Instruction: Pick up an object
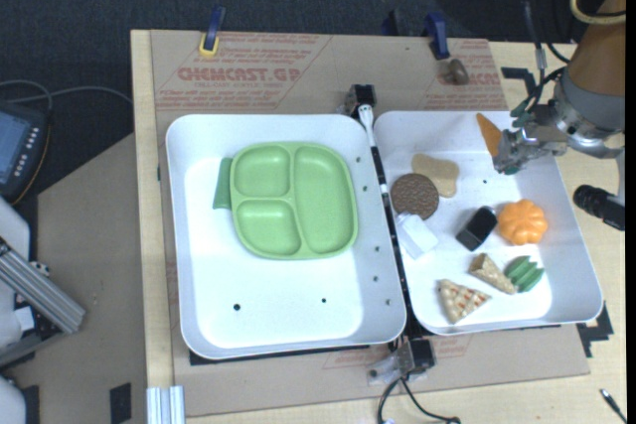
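- While nothing is lifted yet, your pick looks to be at its approach stage: every object lies on a bin floor, so the grasp and the lift are both left to do.
- Your gripper [510, 157] sits at the upper right of the right bin [576, 263], low over the floor, with the grey arm [594, 94] reaching in from the right.
- Whether the claw is released or clenched you cannot tell from this view; its tip is small and dark against the white floor, and nothing can be seen held in it.
- Just beside the tip, to its upper left, lies an orange wedge [488, 132], the nearest candidate. Whether the tip touches it cannot be made out.
- Other choices in the same bin: a tan piece [438, 172] and a brown disc [414, 196] near the left wall, a white block [416, 236] below them, a black block [476, 227] in the middle, and an orange pumpkin [523, 221] to its right.
- Nearer the front edge lie a pizza slice [460, 298], a bread piece [490, 270] and a green pod [525, 272].
- Your left bin [288, 313] bears a green tray [294, 199] with three compartments, well apart from the gripper.
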You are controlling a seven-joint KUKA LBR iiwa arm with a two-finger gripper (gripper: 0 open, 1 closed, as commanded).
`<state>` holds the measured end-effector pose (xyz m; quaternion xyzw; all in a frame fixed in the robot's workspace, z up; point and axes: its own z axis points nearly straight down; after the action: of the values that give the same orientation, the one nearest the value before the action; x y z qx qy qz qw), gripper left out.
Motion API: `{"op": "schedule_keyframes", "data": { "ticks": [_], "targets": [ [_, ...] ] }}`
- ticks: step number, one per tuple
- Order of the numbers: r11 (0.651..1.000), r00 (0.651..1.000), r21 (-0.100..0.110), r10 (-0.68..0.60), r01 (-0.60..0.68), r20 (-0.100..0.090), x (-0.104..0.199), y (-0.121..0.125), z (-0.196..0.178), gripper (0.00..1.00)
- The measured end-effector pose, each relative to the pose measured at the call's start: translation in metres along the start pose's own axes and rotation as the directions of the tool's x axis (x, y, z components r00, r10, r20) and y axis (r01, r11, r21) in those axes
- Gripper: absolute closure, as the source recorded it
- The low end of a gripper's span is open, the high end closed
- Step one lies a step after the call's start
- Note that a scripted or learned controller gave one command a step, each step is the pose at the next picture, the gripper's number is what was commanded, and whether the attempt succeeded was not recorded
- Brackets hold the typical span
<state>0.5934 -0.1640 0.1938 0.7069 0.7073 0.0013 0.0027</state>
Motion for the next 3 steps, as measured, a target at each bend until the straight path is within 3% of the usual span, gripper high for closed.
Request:
{"op": "schedule_keyframes", "data": {
  "ticks": [1, 3],
  "targets": [
    [1.000, 1.000, 0.000, 0.000, 0.000, 0.000, 0.000, 0.001, -0.033, 1.00],
    [1.000, 1.000, 0.008, -0.004, 0.004, -0.004, 0.093, -0.003, -0.026, 1.00]
  ]
}}
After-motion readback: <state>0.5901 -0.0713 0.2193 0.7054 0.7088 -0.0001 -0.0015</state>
